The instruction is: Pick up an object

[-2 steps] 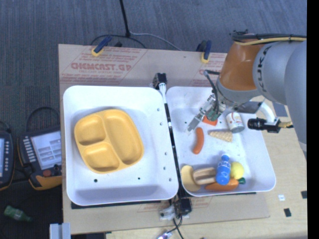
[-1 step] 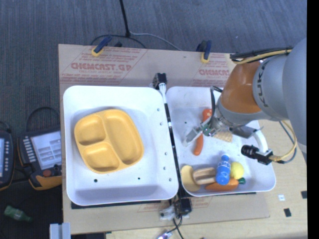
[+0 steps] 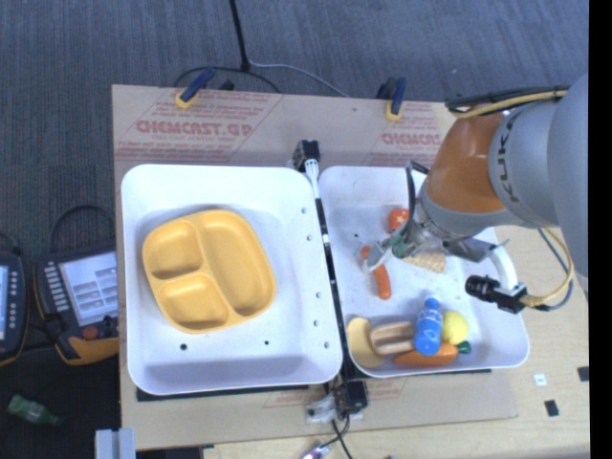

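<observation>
Along the near edge of the right bin (image 3: 497, 360), a cluster of objects is noted: a tan bun-shaped piece (image 3: 387, 337), a blue bottle (image 3: 428, 324) standing just beside it, a yellow lemon-like item (image 3: 455, 327) touching the bottle, and an orange carrot-like piece (image 3: 425, 358) lying against the bin's near wall. Toward the bin's middle, a small orange sausage-shaped object (image 3: 382, 282) is seen lying apart from the cluster. Just beyond it, the hand (image 3: 402, 246) is positioned low over the bin floor, near a pale ridged item (image 3: 429, 260); whether the hand is released or clenched cannot be told, and nothing is visibly grasped. A second small orange object (image 3: 397, 220) is recorded just past the hand. On the left half of the table (image 3: 191, 122), a yellow divided plate (image 3: 206, 268) is seen resting in the left bin (image 3: 172, 185).
</observation>
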`<state>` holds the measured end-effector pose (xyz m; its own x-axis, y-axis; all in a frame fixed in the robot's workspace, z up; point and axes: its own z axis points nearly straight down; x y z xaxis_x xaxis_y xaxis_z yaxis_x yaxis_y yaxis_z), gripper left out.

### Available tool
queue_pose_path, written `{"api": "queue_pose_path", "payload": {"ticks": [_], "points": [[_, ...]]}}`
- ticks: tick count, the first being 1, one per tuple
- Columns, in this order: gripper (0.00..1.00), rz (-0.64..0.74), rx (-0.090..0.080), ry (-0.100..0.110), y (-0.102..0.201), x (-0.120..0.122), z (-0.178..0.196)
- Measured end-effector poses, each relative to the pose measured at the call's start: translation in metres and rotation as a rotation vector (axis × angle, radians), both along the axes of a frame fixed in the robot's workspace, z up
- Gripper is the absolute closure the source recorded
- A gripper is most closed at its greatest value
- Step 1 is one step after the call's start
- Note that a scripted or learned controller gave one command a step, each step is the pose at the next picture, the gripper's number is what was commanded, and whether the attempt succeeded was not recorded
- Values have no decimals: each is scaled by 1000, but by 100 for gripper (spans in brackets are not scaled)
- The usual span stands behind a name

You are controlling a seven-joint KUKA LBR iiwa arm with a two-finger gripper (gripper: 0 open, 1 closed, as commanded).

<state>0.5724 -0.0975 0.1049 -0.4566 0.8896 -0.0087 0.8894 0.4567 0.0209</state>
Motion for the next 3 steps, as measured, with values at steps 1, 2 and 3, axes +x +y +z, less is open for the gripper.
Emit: {"api": "queue_pose_path", "payload": {"ticks": [1,2,3], "points": [[0,0,0,1,0,0,0],[0,-103,-5,-9,-12,-62,-11],[100,-103,-2,-7,-12,-62,0]]}}
